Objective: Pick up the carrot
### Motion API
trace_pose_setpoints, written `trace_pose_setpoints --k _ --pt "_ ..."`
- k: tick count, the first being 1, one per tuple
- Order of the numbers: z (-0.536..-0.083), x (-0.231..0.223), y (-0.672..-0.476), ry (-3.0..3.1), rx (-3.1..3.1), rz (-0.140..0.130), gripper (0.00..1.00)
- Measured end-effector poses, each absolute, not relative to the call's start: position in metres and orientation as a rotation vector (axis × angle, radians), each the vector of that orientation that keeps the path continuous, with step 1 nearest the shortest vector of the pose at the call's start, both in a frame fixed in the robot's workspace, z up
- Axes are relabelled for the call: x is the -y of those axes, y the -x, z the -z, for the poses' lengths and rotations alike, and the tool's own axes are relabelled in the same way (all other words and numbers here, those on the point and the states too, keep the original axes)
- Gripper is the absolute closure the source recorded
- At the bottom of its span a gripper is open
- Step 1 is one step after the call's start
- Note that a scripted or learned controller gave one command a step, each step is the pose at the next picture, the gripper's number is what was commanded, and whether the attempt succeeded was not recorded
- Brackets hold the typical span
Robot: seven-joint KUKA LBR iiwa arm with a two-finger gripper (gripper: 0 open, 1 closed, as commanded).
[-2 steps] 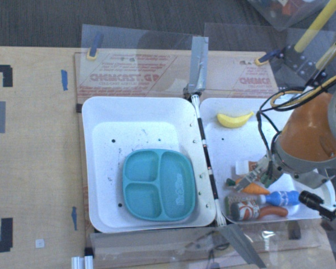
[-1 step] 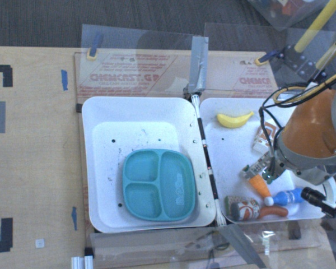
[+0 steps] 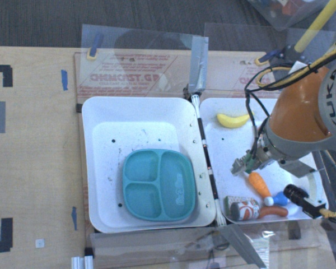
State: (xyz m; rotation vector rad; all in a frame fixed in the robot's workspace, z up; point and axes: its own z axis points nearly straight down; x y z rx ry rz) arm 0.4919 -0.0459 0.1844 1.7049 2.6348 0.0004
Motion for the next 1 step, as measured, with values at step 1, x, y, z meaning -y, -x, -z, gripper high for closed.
trace_pose_setpoints --k 1 --pt "-0.1472 0.1184 -0.4905 -1.797 -2.579 0.001 1.0"
